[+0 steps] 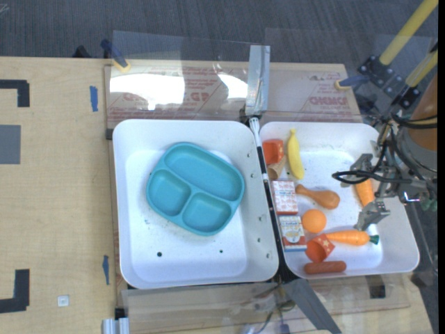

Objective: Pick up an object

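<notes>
Spread fingers (360,194) hang over the right bin (400,259), one tip up by the bin's middle right and the other lower, with an orange piece (364,191) between them; whether they touch it I cannot tell. Far to their left, in the left bin (132,256), lies a blue tray (196,188) with three compartments. Nearer, along the right bin's left wall, sit a red piece (272,149), a white carton (284,196) and a second small carton (292,230) below it. A banana (295,154) lies up and left of the fingers. A drumstick (318,196) lies just to their left. An orange ball (314,220) sits below and left of them, with a red cup (320,248) and a sausage (324,267) lower still. A carrot (348,239) lies just below the fingers. Both bins rest on the tabletop (49,207).
</notes>
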`<state>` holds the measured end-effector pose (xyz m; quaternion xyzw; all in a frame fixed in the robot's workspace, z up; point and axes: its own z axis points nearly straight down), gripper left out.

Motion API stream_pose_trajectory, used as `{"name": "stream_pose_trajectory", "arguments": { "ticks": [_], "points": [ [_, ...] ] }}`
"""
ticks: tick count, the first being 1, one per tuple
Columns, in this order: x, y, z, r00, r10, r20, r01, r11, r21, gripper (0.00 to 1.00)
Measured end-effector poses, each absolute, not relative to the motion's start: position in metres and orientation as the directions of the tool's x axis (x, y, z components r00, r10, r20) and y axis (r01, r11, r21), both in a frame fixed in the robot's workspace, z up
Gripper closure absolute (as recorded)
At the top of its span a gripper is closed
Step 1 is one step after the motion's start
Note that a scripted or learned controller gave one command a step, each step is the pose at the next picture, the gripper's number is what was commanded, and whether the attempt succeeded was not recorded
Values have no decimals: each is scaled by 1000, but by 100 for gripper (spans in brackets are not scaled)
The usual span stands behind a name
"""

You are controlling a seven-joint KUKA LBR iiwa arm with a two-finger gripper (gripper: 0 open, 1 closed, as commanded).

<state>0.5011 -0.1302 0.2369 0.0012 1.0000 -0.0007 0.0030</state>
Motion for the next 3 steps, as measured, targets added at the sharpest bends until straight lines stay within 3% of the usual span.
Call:
{"name": "stream_pose_trajectory", "arguments": {
  "ticks": [1,2,3],
  "points": [
    [570,-87,160,-999,-42,1,-42,999,3,0],
    [561,-101,90,-999,-47,-15,-47,999,-2,0],
    [607,-110,89,-1000,-25,-14,-25,1000,-1,0]
  ]
}}
